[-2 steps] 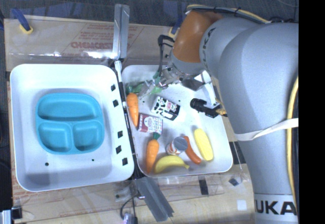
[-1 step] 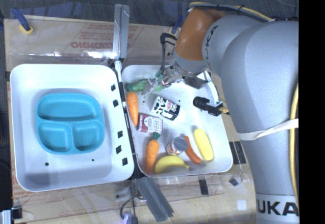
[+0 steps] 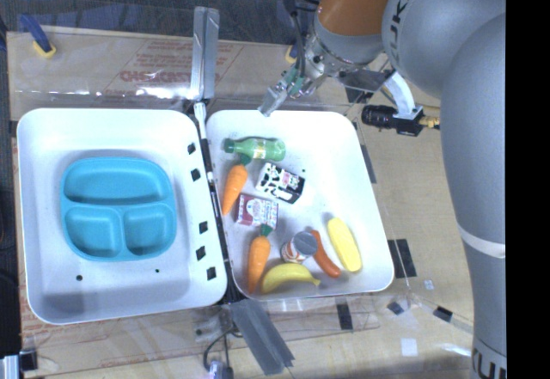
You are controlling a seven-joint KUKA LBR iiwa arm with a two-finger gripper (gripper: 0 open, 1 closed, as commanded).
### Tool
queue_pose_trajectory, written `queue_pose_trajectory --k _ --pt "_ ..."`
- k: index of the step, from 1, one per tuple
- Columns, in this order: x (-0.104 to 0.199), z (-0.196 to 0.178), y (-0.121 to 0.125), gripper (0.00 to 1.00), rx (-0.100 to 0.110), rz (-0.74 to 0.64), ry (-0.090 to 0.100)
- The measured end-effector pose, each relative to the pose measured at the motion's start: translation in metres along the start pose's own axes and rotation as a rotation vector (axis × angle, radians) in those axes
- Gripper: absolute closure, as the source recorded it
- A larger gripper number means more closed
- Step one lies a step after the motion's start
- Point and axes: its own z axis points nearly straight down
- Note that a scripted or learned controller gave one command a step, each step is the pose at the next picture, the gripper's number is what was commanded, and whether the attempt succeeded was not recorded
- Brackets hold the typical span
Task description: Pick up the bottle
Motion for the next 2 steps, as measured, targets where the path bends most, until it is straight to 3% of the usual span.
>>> queue_pose_trajectory --k 1,2 --pt "0.0 0.0 0.0 0.0 0.001 0.0 0.001" --pt "-0.008 0.135 -0.031 0.0 0.002 0.064 0.001"
